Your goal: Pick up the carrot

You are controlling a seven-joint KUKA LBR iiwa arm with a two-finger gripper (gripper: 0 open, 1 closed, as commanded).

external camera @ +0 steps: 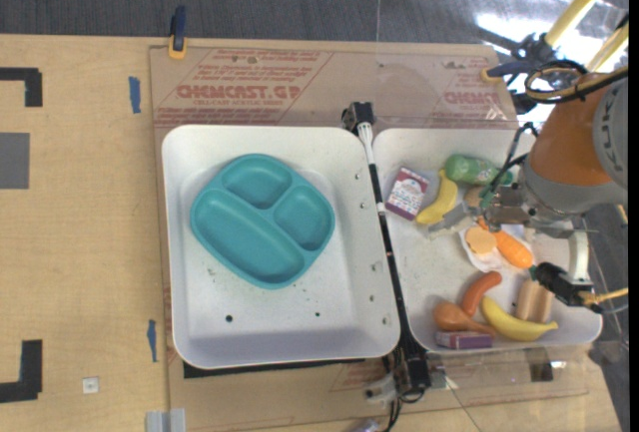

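Observation:
The carrot [515,249] is a short bright orange piece lying in the right bin [424,265], beside a fried egg toy [480,240]. The grey arm with its orange band [564,146] reaches in from the right. My gripper [494,213] hangs low over the bin, just above and left of the carrot, by the egg toy. Nothing shows between its tips, and the wrist body hides much of it.
The right bin also holds a yellow banana [439,201], a green vegetable [467,168], a pink carton [406,193], a red-orange sausage [477,290], a second banana [517,322] and a wooden cylinder [532,300]. A teal divided plate [262,217] lies in the left bin [190,320].

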